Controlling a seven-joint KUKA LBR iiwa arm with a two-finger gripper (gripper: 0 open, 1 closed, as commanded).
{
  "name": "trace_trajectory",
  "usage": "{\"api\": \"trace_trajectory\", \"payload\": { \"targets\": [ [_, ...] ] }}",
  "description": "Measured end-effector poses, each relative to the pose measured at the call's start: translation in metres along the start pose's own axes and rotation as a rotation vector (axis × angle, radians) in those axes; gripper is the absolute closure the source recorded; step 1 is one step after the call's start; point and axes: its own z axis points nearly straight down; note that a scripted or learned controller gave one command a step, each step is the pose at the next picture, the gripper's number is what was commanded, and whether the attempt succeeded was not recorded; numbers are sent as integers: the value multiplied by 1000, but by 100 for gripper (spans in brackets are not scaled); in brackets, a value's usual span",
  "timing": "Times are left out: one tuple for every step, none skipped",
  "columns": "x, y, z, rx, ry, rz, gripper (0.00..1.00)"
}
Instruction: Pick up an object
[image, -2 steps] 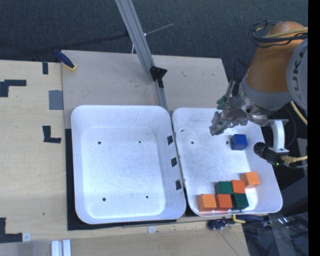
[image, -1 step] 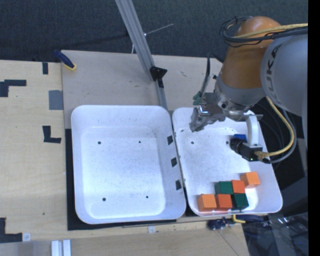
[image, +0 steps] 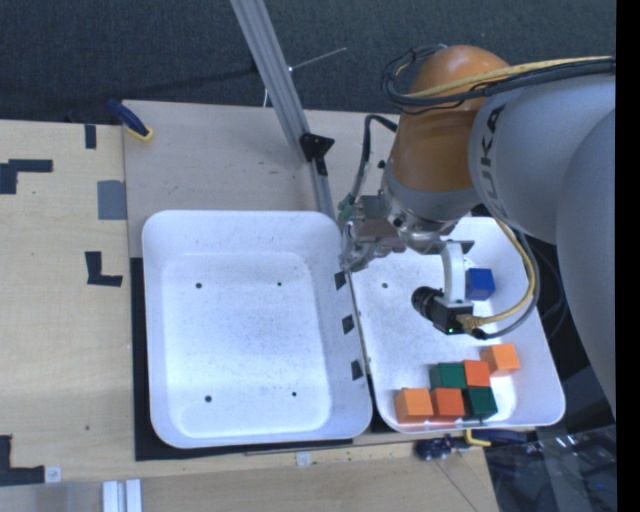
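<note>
Blocks lay gathered at the near corner of the right-hand shallow white plastic bin (image: 530, 400): an orange cube (image: 413, 403) at the near left, a second orange cube (image: 449, 402) just beside it, a dark green cube (image: 449, 376) behind those, another dark green cube (image: 481, 402) to the right, a small orange cube (image: 476, 374) and, slightly apart toward the far right, a lighter orange cube (image: 501, 357). A blue cube (image: 480, 282) sat alone farther back, close beside the white bracket of the wrist assembly. Such clustering against the near wall probably came from loose pieces being dropped and sliding, which would leave few free sides for a grasp; the blue cube looked like the easiest pick, being well apart from the rest. The left-hand shallow white plastic bin (image: 165, 300) stood touching its neighbour on the wooden tabletop (image: 60, 330), presumably as the place to drop a picked piece. The grey arm with its orange band (image: 450, 100) hung over the far part of the right bin, wrist pointing down near the shared rim. The end effector (image: 358, 250) was seen from above and largely masked by the wrist housing, so I could not tell how wide it stood, and nothing could be seen held in it; it looked to be above the bin's far left corner, well apart from the cluster.
</note>
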Motion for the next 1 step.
{"api": "trace_trajectory", "payload": {
  "targets": [
    [49,6,9,-1,-1,0,100]
  ]
}}
